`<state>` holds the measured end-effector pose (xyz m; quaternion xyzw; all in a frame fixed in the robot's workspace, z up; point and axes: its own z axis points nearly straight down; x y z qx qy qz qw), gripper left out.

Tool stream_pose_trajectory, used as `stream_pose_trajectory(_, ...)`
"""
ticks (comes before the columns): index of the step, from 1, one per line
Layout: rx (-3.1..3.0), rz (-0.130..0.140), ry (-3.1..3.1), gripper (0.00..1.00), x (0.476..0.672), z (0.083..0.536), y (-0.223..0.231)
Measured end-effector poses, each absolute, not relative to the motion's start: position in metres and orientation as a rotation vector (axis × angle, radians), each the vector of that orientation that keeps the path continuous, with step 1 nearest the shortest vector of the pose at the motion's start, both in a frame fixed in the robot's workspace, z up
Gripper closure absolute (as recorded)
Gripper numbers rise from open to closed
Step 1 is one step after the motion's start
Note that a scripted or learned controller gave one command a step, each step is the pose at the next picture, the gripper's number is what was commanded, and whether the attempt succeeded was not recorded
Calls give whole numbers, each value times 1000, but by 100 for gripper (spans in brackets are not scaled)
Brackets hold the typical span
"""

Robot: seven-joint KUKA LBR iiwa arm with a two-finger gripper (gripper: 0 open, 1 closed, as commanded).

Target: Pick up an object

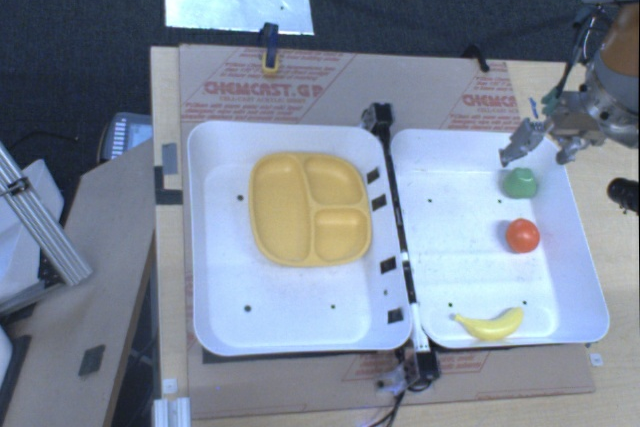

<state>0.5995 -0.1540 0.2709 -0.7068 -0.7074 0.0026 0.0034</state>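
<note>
The gripper [545,147] hangs over the far right part of the right bin [450,245], its two fingers [520,145] spread apart with nothing between them. The green ball [520,182] lies on the bin floor just near of the fingers, a little left of the midpoint between them, and apart from both tips.

In the same bin the orange ball [522,235] sits near of the green one, well clear of it. The banana [490,323] lies along the near wall, curved, with its ends pointing up toward the far side. These three things are spaced apart, none touching another.

The left bin [215,245] holds a yellow tray [308,208] with three compartments, lying flat close to the bin's middle and slightly toward the far side.

The two bins meet along a black strip [393,235] running near to far. Both stand on a brown board [330,75] with red lettering. A yellow clamp [270,50] grips the board's far edge. Nothing lies between the gripper and the green ball.
</note>
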Motion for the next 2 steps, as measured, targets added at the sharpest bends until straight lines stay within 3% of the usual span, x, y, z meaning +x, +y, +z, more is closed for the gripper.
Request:
stream_pose_trajectory(1, -2219, -1, -2226, 0, 601, 277, -154)
stream_pose_trajectory(2, -2221, 1, -2222, 0, 601, 233, -160)
